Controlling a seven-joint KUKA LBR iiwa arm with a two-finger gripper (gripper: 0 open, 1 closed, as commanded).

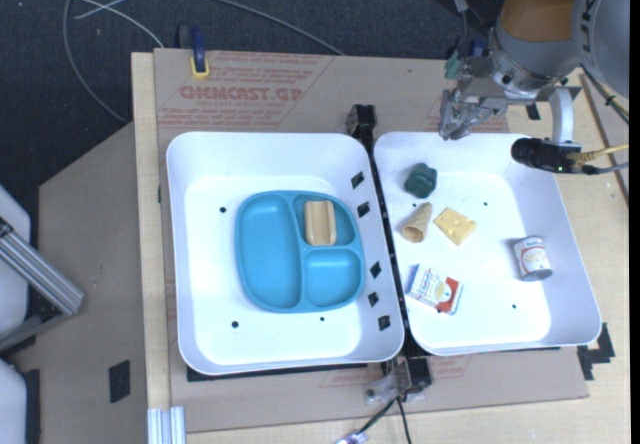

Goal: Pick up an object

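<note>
My gripper [456, 128] hangs over the far edge of the right bin [560, 307], its fingertips pointing down with nothing between them. Below it in that bin lie a dark green lump [421, 179], a tan cone [416, 223] and a yellow cheese wedge [455, 226]. A small can [532, 258] rests toward the right side. A white and red packet [435, 289] lies near the front left of the bin. The green lump is the nearest thing to the gripper, a little toward the front and left of it.
The left bin [200, 312] holds a blue divided plate [262, 254] with a tan bread piece [319, 222] in its upper right compartment. A black divider with clips [372, 222] runs between the bins. A black cylinder [545, 153] on the arm sticks out over the right bin's far right corner.
</note>
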